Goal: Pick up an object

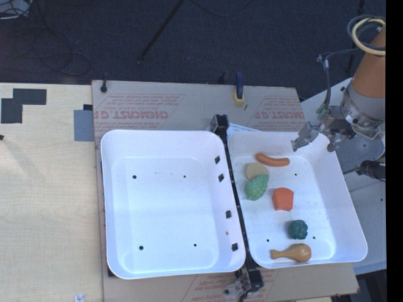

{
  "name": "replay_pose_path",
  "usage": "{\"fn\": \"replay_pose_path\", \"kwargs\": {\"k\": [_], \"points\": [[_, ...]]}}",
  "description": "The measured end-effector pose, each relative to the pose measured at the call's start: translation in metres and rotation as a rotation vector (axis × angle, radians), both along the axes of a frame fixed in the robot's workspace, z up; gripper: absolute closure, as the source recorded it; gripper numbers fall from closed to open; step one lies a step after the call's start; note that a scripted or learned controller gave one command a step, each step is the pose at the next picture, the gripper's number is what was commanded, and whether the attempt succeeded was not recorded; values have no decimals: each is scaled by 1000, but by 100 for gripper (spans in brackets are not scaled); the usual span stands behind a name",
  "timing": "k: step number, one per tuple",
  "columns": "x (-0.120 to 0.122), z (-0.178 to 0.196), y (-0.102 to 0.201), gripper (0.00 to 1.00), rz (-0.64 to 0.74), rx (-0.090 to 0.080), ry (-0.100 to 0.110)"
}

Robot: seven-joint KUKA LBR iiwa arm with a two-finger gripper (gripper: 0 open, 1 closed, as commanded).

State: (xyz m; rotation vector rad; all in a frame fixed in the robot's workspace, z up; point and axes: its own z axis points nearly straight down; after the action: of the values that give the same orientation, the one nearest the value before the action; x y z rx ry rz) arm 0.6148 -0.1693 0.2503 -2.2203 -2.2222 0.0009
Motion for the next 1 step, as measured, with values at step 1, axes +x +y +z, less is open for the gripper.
{"fn": "replay_pose_path", "kwargs": {"k": [1], "points": [[-34,-58,-18,0,-2,2,9]]}}
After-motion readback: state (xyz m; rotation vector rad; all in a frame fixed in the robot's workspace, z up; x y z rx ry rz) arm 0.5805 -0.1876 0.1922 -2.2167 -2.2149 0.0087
